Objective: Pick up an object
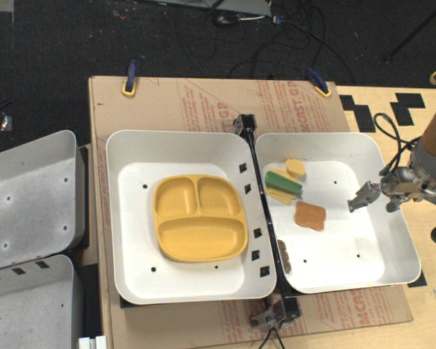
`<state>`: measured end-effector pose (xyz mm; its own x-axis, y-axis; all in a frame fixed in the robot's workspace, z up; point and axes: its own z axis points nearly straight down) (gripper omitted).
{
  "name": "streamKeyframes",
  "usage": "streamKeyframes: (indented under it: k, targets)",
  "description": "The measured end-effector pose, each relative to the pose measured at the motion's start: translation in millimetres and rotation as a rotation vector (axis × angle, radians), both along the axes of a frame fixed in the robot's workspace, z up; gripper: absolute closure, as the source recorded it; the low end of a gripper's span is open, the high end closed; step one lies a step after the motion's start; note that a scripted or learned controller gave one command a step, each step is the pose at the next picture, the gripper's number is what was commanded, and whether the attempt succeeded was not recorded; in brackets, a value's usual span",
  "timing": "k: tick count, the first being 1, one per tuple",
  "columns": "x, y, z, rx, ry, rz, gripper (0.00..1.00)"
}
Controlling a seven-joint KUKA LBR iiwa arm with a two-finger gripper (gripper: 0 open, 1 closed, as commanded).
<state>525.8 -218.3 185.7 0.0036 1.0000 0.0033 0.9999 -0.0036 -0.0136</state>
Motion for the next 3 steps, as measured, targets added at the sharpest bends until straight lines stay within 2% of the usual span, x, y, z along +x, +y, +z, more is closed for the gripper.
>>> streamKeyframes:
  k: [1, 2, 3]
  targets:
    - [3.6, 0.7, 7.5, -0.004, -0.013, 0.004, 0.0]
    - [3.0, 3.6, -56.6, -0.001, -0.008, 0.003, 0.0]
    - [3.0, 4.4, -95.2, -0.003, -0.012, 0.003, 0.0]
